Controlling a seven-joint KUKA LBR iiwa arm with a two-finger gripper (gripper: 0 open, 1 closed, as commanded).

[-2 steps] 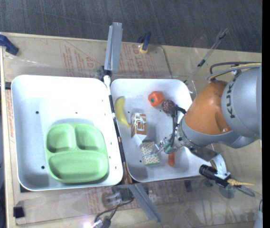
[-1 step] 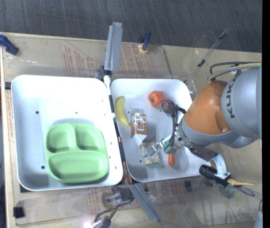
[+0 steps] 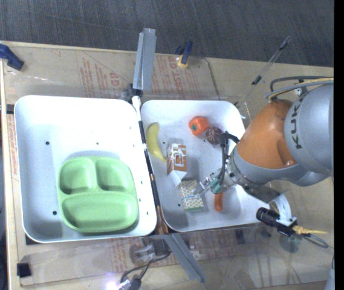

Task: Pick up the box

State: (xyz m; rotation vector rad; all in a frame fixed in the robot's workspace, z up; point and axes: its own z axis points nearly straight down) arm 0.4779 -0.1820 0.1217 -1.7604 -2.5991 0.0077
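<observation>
Box (image 3: 191, 195) sits near the front edge of the right bin (image 3: 235, 110), tilted, with a second carton (image 3: 176, 157) further up toward the middle. Gripper (image 3: 214, 185) hangs right beside the box's right edge, close to a small orange thing (image 3: 218, 202). Honestly can't tell how the hand is set from this angle. Looks like the approach step; next it probably needs to center over the box.
</observation>
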